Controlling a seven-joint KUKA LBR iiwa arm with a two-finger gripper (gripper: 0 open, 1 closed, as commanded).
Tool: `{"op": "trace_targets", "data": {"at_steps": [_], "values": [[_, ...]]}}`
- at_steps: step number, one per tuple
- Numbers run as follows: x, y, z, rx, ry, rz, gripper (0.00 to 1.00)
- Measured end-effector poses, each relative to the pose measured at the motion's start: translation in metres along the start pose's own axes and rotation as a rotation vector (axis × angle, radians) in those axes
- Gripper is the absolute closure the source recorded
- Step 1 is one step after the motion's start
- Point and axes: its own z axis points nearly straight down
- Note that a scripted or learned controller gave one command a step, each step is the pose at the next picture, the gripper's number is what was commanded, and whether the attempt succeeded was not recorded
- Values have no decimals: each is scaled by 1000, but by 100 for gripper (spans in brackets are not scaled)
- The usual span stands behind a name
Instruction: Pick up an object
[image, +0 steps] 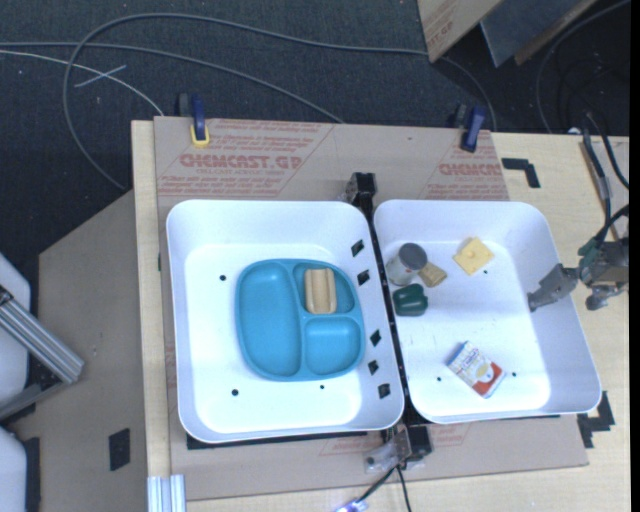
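Nearest the camera in the right white bin (560, 390) lies a small flat white packet with red and blue print (474, 368), its long axis running diagonally from upper left to lower right. Beyond it sit a dark green block (409, 299), a grey metal can (406, 263) and a yellow sponge-like cube (473, 256). The hand (553, 287) hangs at the bin's right rim; whether it is clenched or released I cannot tell. This looks like the approach step: next it must travel inward and descend over one object. The blue divided tray (290, 320) holding a tan block (319, 290) sits in the left white bin (200, 300) on the table (150, 250).
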Motion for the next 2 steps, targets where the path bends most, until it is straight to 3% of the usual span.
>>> {"op": "trace_targets", "data": {"at_steps": [1, 2], "values": [[1, 2, -6, -12, -3, -5, 0], [-1, 5, 57, -6, -1, -4, 0]]}}
